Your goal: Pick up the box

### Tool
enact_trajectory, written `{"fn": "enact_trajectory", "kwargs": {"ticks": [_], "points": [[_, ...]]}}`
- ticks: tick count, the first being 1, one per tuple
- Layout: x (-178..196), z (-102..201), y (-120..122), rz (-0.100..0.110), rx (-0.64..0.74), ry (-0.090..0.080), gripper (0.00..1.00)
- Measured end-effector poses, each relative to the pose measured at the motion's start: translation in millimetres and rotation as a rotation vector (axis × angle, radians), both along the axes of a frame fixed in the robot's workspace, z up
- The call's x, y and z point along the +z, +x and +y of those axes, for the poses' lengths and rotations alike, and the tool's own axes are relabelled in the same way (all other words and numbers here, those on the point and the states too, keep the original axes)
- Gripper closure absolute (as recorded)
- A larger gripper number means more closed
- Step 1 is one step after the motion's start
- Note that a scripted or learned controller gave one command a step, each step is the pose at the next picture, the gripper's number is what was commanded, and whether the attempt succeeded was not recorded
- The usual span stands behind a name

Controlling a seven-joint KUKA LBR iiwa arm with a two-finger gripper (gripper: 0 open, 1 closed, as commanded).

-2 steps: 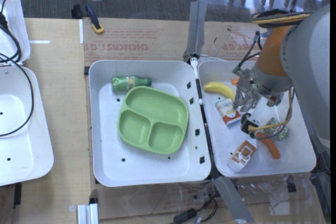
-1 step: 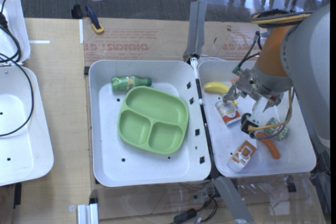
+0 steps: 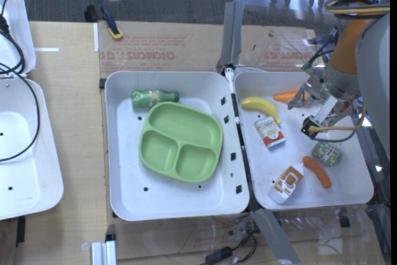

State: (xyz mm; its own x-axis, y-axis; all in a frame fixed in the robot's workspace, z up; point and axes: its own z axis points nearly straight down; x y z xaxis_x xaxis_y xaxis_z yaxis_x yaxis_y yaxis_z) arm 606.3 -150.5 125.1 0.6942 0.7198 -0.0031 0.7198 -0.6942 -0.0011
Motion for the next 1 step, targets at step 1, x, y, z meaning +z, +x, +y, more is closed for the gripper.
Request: {"fn": "enact_trajectory", "kwargs": {"ticks": [1], "points": [[-32.6, 26.8, -33.1, -0.002, 0.093, 0.000, 0.00]]}}
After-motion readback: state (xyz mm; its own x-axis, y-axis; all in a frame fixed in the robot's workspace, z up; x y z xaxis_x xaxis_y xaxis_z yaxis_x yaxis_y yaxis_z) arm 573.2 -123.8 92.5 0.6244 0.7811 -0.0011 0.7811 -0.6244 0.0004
